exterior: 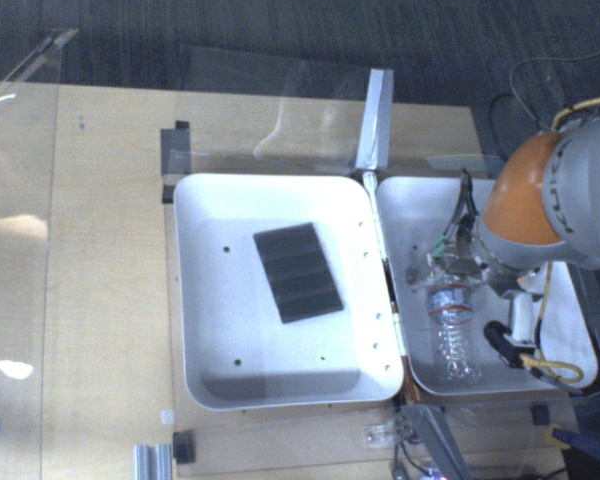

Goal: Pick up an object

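1. White plastic makes both bins; the left bin (215, 323) holds one dark ribbed pad (298, 272), which lies flat near its middle, slightly turned.
2. In the right bin (410, 218) a clear plastic bottle (454, 336) lies on its side, with its length running from the middle of the bin toward the near wall.
3. The gripper (452, 264) is low inside the right bin, just at the far end of the bottle. The grey arm (580, 188) with its orange band reaches in above it.
4. I cannot tell if the gripper is spread or pressed together, because the wrist and cables cover it. I also cannot tell if it touches the bottle.
5. Nothing is seen lifted: the bottle rests on the floor of the bin, and the pad is well apart from the gripper.
6. My judgement is that the approach is mostly done, with the bottle as the likely target. The grasp and the lift are left to do.
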Available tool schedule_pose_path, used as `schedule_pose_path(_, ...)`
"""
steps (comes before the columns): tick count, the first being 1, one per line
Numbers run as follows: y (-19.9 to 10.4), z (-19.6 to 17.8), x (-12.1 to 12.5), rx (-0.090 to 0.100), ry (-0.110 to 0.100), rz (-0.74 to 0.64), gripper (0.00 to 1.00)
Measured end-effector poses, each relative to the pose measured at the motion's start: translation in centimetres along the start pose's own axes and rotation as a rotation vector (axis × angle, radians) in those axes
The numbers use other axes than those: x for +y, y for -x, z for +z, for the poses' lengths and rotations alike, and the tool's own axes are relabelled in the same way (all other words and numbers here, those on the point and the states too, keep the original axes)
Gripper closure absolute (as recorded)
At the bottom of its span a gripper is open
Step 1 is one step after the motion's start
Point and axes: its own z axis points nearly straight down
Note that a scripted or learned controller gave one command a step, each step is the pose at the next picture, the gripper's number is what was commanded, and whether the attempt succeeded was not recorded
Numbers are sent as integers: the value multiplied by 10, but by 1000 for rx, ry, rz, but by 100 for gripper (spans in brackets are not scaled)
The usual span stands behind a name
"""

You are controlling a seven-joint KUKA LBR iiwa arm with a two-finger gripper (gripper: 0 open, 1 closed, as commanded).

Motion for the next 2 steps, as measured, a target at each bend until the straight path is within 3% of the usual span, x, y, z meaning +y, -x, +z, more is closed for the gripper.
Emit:
schedule_pose_path(1, -1, -11, 2, 1, 4, -1, 100)
schedule_pose_path(2, -50, -96, 31, 0, -4, -176, 100)
